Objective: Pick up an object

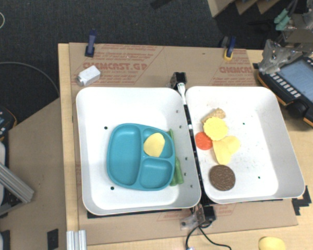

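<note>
The left bin [88,139] holds a teal divided plate [130,160]. A yellow piece [154,145] lies in the plate's upper right compartment, and a green strip [176,168] lies along its right edge. Several food-like items cluster in the left half of the right bin [266,129]: a tan piece [216,113], a round yellow piece [216,128], an orange-red disc [202,141], a pale yellow piece [226,149] and a brown round cookie [221,177].
A small white block [88,75] lies on the bench behind the left bin. Clamps [90,44] [229,47] grip the board's far edge. A control pendant [297,82] rests at the upper right. A yellow object [271,242] sits at the bottom right.
</note>
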Motion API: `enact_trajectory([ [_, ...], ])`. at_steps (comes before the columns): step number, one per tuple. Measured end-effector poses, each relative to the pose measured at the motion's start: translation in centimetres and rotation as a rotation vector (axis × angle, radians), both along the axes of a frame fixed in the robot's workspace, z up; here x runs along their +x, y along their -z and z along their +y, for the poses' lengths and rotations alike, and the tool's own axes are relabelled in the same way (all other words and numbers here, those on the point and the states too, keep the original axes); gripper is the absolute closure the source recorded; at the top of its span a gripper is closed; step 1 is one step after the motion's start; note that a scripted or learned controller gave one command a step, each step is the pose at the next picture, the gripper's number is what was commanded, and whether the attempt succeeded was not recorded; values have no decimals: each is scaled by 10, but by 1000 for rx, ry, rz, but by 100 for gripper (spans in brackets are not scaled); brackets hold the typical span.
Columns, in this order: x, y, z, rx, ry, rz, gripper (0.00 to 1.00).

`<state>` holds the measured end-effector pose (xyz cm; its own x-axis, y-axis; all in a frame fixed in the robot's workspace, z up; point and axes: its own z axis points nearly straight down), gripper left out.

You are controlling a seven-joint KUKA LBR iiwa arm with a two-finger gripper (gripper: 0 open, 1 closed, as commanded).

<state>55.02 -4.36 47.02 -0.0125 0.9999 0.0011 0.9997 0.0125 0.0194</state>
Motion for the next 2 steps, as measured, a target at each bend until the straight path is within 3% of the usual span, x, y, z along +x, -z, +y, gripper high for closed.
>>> enact_trajectory([
  [1, -40, 99, -12, 0, 15, 31, 100],
  [2, -39, 89, 88, 2, 1, 18, 100],
])
